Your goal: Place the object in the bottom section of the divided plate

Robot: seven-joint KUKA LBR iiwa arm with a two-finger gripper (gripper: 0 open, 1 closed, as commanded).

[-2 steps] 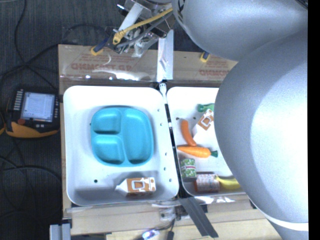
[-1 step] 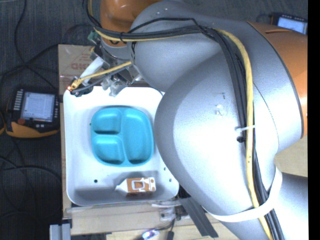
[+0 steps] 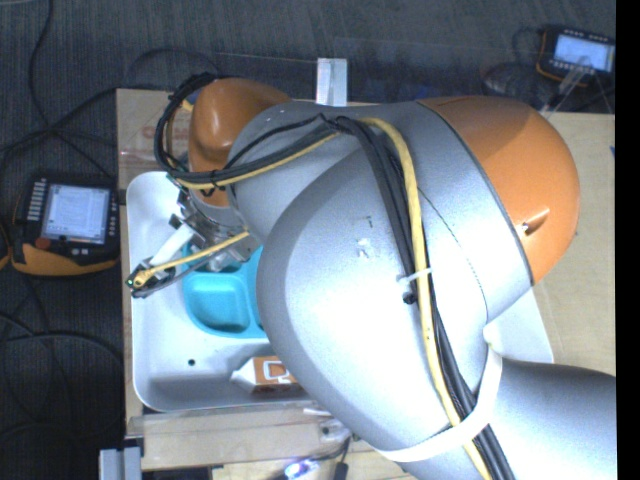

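While the arm (image 3: 400, 268) covers most of the bin (image 3: 160, 368), the gripper (image 3: 205, 230) hangs over the blue plate (image 3: 222, 303).
Fingers hidden, can't tell open or closed; small orange-white object (image 3: 268, 372) lies by the bin's near wall, beside the plate.

Arm (image 3: 400, 268): smooth grey rounded casing, showing two glossy orange sections, one large dome (image 3: 520, 188) at right, one smaller cap (image 3: 225, 118) near the wrist. Cable bundle (image 3: 415, 258), black with one yellow line, is running along the casing, cinched by a white tie (image 3: 410, 286). Black loops are arcing around the wrist. Faint small markings on the grey shell, unreadable.
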